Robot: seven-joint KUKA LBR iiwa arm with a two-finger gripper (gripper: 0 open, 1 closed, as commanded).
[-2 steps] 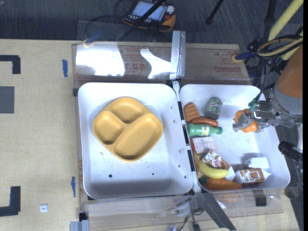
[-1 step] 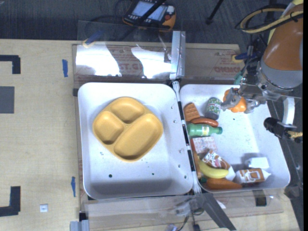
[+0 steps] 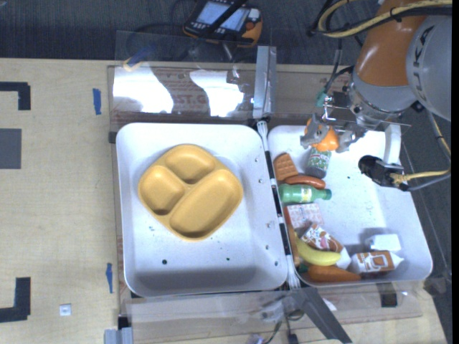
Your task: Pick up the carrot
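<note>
My gripper (image 3: 327, 133) hangs over the back left corner of the right bin (image 3: 401, 213), under the grey arm with its orange band. A small orange carrot (image 3: 326, 140) sits between the fingers, and the gripper is shut on it. A greenish end (image 3: 318, 162) shows just below the orange part, close above the bin floor. The fingertips themselves are partly hidden by the carrot and the wrist hardware.
The left bin (image 3: 143, 264) holds a yellow three-part dish (image 3: 190, 190). In the right bin's left side lie a hot dog (image 3: 285, 167), a green bottle (image 3: 305, 192), a banana (image 3: 315, 251), a long orange-red item (image 3: 333, 274) and a small carton (image 3: 374, 261). A black cable end (image 3: 376, 169) hangs right of the gripper.
</note>
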